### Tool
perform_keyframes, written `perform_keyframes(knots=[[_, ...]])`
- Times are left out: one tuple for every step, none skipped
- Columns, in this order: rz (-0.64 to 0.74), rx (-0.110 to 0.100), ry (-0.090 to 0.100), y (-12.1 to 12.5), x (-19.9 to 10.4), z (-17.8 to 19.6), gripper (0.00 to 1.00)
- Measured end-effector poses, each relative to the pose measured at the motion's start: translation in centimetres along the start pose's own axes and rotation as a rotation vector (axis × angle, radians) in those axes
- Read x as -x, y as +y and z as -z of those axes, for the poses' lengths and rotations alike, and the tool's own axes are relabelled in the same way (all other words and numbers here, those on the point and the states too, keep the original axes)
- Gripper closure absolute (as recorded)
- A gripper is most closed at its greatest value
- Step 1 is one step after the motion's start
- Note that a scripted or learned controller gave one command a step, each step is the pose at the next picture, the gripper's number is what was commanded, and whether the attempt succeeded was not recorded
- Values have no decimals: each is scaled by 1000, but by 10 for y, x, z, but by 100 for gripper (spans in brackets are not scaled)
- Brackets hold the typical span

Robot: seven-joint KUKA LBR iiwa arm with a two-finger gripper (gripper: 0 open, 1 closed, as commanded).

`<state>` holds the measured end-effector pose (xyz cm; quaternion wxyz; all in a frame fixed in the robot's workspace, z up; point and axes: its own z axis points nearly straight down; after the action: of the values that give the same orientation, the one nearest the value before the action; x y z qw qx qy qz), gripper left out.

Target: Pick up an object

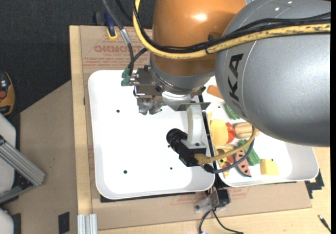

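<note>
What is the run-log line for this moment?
hand: over left bin | toys: in right bin | grasp: none seen

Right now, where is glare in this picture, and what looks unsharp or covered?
In the camera view, a white highlight sits on the glossy orange dome of the arm; the grey arm link covers much of the right shallow white bin; the left shallow white bin is evenly bright; I see no strong blur.
</note>
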<state>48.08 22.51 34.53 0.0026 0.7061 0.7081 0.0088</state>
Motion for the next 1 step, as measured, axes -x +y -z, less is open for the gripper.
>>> perform_keyframes(knots=[[-4,-27,-13,-5,2,-91,100]])
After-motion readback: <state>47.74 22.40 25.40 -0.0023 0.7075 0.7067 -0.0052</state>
